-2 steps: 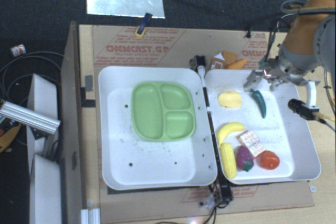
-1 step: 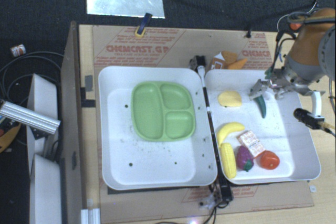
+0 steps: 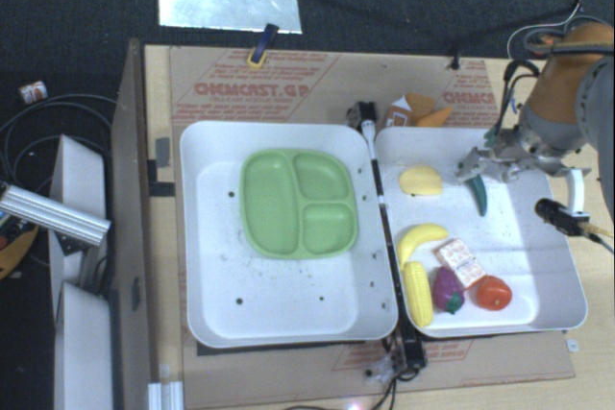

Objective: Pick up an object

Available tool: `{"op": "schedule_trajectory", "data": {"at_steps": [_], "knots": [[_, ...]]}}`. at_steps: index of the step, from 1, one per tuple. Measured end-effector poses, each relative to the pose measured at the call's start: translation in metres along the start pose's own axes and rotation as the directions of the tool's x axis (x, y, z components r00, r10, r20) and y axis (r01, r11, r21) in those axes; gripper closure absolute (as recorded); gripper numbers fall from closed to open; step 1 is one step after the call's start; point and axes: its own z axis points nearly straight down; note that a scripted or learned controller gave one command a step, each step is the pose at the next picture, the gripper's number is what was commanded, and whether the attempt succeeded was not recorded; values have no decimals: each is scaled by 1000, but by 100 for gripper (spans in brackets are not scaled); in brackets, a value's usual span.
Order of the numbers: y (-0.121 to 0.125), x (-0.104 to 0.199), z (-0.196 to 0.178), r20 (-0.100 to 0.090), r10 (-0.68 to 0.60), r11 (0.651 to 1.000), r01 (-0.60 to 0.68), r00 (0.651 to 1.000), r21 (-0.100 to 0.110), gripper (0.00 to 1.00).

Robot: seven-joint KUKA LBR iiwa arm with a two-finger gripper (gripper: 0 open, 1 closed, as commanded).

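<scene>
Right bin point(image 3: 553, 307), near edge: corn cob point(image 3: 417, 291), purple eggplant point(image 3: 447, 289), red tomato point(image 3: 493, 293) in a row, small red-and-white box point(image 3: 457, 258) leaning on the eggplant. Banana point(image 3: 420, 238) just behind the corn. Pale lemon point(image 3: 420, 180) further back. Left bin point(image 3: 207, 302) holds a green divided plate point(image 3: 296, 204). Gripper point(image 3: 478, 184) at right bin's far side, just right of the lemon, a thin teal item point(image 3: 479, 197) hanging at its tip; can't tell finger opening or whether it's gripped.
</scene>
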Motion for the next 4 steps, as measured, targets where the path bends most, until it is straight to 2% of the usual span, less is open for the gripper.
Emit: {"op": "schedule_trajectory", "data": {"at_steps": [1,2,3,4], "knots": [[-8,45,-1,-2,-5,1000,5,1000,2,0],[15,15,-27,0,-1,1000,1,1000,-4,0],[0,36,-5,-2,-3,1000,3,1000,2,0],[-1,10,-26,-1,0,1000,0,1000,-1,0]]}}
